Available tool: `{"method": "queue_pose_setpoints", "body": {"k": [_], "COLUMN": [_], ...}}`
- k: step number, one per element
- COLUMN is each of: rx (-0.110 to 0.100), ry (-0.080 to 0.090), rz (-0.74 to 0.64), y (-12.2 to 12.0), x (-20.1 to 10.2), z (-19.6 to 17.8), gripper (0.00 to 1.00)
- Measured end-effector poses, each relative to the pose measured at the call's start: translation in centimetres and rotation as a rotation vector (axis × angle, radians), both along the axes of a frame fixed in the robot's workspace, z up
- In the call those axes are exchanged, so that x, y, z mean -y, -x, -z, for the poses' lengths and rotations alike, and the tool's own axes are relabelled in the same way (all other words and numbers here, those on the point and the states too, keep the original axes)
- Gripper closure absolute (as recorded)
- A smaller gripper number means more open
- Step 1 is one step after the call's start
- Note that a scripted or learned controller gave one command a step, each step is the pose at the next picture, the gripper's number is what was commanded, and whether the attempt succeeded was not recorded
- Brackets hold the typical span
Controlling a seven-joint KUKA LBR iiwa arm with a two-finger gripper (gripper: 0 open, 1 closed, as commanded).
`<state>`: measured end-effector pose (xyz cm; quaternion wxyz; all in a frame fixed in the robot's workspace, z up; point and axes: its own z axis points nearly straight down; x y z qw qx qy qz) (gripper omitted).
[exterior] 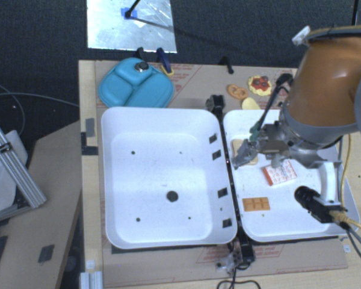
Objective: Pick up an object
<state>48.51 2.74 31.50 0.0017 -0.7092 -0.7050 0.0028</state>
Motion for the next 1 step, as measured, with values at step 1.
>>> {"method": "queue_pose_setpoints", "body": {"k": [1], "rx": [0.012], "ry": [-0.002], "rz": [-0.011], "y": [-0.27], "x": [-0.38], "z": [-1.53], "gripper": [1.00]}}
